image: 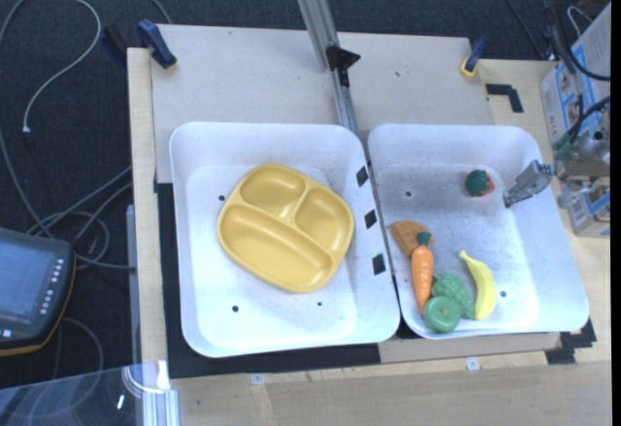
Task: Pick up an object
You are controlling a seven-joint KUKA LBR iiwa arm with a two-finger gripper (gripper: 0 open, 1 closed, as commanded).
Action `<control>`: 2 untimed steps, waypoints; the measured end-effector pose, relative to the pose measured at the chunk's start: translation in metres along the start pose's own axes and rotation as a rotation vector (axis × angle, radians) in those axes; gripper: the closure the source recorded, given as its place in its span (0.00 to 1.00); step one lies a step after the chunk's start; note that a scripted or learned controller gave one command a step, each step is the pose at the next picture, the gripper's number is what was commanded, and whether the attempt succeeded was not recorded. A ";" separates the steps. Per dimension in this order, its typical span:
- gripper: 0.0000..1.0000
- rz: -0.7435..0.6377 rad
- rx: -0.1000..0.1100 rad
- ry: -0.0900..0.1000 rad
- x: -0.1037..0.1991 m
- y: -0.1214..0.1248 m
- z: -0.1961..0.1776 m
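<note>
Orange and green, a small round toy [478,183] sits far in the right bin [543,249], just left of the gripper [524,187]; whether its fingers are spread cannot be told. Likely light, hard and prone to roll, it looks best pinched across its middle. Carrot [422,277] and banana [479,282] lie nearer.

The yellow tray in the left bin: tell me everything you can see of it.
The yellow tray looks like smooth moulded plastic, a rounded square with raised ridges splitting it into three compartments: one long one along its lower-left side and two smaller ones toward its upper right. It lies flat and right way up, turned at an angle to the walls of the left bin, near the bin's middle. It rests on the bin floor, and nothing lies in its compartments or touches it otherwise.
</note>
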State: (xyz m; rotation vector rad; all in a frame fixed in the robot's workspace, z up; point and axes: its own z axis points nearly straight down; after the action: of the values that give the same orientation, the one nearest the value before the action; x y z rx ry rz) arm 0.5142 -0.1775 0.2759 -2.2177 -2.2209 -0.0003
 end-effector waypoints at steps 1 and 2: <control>0.00 0.000 0.000 0.000 0.000 0.000 0.000; 0.00 0.001 0.005 0.001 0.002 -0.006 0.061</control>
State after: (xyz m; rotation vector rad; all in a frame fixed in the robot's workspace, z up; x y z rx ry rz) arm 0.5081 -0.1755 0.2149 -2.2160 -2.2163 0.0044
